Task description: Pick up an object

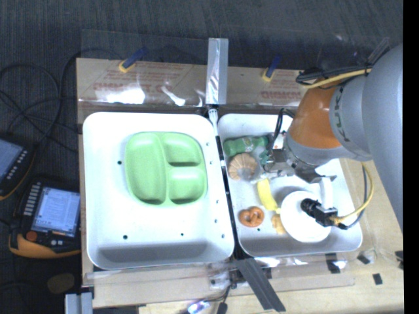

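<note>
Over the right bin (pixel 350 237), the gripper (pixel 278 165) (jaw state: cannot tell) crowds a banana (pixel 264 193) and shell (pixel 242 167); packed items could deflect the grasp.

Arm (pixel 340 120) over right bin (pixel 350 237) holding banana (pixel 264 193), doughnut (pixel 251 216), shell (pixel 242 167); green tray (pixel 165 167) in left bin (pixel 105 227).

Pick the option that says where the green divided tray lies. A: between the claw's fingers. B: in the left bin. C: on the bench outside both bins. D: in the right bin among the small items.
B: the green divided tray lies flat inside the left bin, while the small items, such as the yellow piece, sit in the right bin under the arm.
</note>
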Controlling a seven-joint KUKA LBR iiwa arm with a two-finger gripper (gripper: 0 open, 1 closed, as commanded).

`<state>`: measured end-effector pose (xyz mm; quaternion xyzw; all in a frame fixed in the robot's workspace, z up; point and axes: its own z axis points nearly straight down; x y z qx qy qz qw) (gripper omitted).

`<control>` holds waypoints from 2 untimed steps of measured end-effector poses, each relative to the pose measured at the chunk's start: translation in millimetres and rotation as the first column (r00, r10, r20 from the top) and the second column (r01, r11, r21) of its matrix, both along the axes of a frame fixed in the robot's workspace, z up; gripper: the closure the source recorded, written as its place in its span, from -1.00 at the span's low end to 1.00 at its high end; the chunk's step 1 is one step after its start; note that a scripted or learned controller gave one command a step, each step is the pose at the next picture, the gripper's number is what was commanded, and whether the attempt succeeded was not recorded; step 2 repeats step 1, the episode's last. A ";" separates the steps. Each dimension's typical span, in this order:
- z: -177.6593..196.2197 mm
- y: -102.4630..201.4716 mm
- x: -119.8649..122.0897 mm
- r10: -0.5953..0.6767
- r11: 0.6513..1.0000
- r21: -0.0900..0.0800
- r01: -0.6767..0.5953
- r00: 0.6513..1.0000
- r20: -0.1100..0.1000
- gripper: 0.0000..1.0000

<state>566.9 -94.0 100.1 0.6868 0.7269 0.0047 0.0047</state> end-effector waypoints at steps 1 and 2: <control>83.6 51.1 91.0 -0.074 0.997 -0.004 0.074 0.997 -0.014 1.00; 83.6 51.1 91.0 -0.074 0.997 -0.004 0.074 0.997 -0.014 1.00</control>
